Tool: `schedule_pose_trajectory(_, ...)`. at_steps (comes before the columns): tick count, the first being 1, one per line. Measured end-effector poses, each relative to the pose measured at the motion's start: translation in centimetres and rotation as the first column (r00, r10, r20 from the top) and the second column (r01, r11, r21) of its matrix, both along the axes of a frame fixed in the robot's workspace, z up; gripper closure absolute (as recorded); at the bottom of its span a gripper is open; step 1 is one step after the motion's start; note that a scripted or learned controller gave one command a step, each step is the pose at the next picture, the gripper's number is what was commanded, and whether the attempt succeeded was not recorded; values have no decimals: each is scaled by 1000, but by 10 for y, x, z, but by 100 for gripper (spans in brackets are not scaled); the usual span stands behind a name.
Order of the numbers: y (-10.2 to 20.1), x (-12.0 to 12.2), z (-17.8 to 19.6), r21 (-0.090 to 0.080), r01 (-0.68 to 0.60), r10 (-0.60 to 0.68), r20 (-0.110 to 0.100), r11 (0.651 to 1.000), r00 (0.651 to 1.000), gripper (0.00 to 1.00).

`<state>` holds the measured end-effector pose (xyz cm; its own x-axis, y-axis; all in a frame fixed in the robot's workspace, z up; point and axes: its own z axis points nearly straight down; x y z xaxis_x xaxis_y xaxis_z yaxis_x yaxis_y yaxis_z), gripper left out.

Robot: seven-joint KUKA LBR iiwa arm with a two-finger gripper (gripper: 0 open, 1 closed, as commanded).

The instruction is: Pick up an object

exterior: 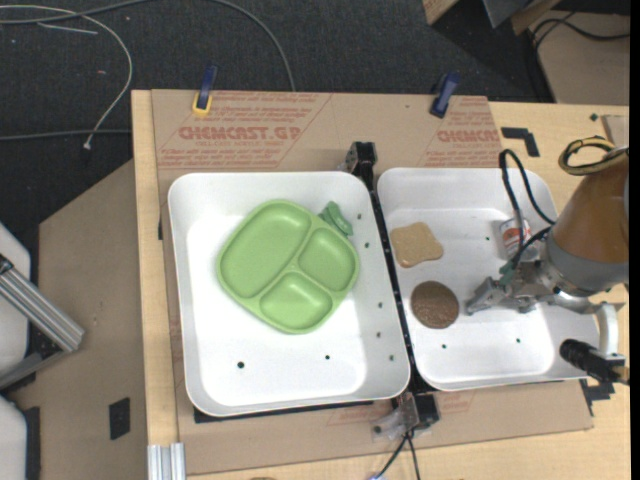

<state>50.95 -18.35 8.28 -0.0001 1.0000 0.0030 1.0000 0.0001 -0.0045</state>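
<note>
Nearest to me, the left bin [200,368] carries a green divided plate [288,265] at its centre, with a small green item [337,219] touching the plate's far right edge. In the right bin [470,363] I read a round brown cookie-like piece [435,304] near the left wall, and a tan bread-shaped piece [415,243] just beyond it. The gripper [500,293] sits low in the right bin, right of the brown piece and apart from it; I cannot tell the jaw state. A red-and-white item [513,234] lies farther back.
</note>
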Motion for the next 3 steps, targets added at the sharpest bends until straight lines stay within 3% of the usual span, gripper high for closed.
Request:
schedule_pose_trajectory(1, 0, 1, 13, -1, 0, 0, 5, 1000, 1000, 100)
schedule_pose_trajectory(3, 13, 3, 107, -4, -1, 1, 10, 1000, 1000, 100)
